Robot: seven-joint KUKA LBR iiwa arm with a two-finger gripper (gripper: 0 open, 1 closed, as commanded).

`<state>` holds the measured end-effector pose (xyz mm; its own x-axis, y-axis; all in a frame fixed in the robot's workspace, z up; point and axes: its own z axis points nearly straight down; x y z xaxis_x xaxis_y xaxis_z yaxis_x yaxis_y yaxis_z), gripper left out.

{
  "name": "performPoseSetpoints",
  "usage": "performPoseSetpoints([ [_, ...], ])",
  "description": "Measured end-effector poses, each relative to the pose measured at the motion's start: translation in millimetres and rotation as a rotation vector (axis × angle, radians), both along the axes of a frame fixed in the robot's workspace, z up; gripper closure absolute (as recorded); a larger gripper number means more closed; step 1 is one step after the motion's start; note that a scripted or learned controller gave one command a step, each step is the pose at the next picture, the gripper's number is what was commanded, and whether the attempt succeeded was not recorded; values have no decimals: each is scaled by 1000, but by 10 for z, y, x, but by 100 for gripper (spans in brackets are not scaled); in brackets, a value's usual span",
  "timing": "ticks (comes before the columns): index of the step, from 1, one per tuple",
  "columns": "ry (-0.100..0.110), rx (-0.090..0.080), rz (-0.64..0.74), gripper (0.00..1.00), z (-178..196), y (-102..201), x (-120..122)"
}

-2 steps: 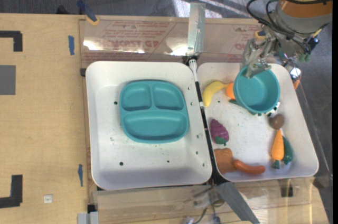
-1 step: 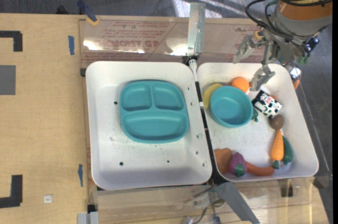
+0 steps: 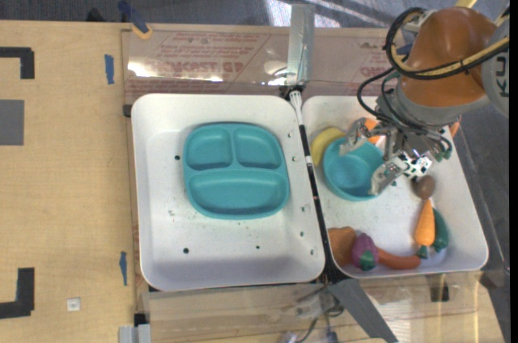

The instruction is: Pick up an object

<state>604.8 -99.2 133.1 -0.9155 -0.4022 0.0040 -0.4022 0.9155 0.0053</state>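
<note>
Hovering over the teal bowl (image 3: pixel 353 170), gripper (image 3: pixel 371 162) spread wide, gripping nothing; lower so the fingers straddle bowl's right rim, then close squarely.

The worktop (image 3: pixel 57 196) is a pale wooden board with black angular marks along its left edge, a grey square patch at the left, and short blue tape strips near the bins' left side. Two shallow white bins rest directly on it, side by side and touching along a shared middle edge: the left bin (image 3: pixel 154 252) and the right bin (image 3: pixel 469 244). On the far side of both bins lies a flat sheet of brown cardboard with red print (image 3: pixel 202 58), under a glossy clear cover, and an upright grey metal strip (image 3: pixel 301 42) stands at its middle.
</note>
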Motion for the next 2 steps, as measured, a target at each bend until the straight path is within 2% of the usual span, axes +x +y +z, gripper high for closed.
performPoseSetpoints([
  [1, -24, -3, -23, 0, -406, -330, 443],
  [2, -22, -2, -56, 0, -410, -413, 269],
])
